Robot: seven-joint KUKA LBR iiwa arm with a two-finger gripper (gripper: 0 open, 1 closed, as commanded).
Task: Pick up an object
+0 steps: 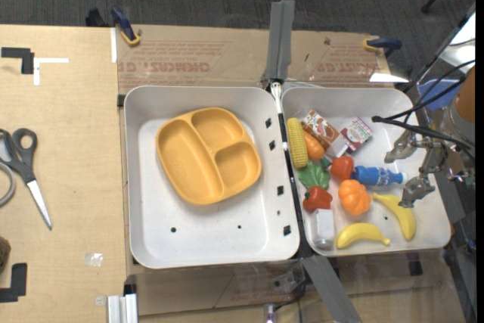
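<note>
The right bin (pixel 431 238) holds several toy foods: a corn cob (pixel 297 142), a red tomato (pixel 342 166), an orange pumpkin (pixel 353 197), a blue bottle (pixel 376 176) lying on its side, and two bananas (pixel 361 236) (pixel 401 214). My gripper (pixel 399 178) reaches in from the right over the bin's right part. Its fingers stand open, one tip above the blue bottle's right end and the other by the upper end of the right banana. Nothing is held between them.
The left bin (pixel 144 238) holds a yellow divided plate (pixel 209 155). Two small cartons (pixel 320 128) (pixel 357 134), a green leaf (pixel 314 176), a red pepper (pixel 318 198) and a clear bottle (pixel 324 227) also lie in the right bin. Scissors (pixel 26 170) rest on the bench at far left.
</note>
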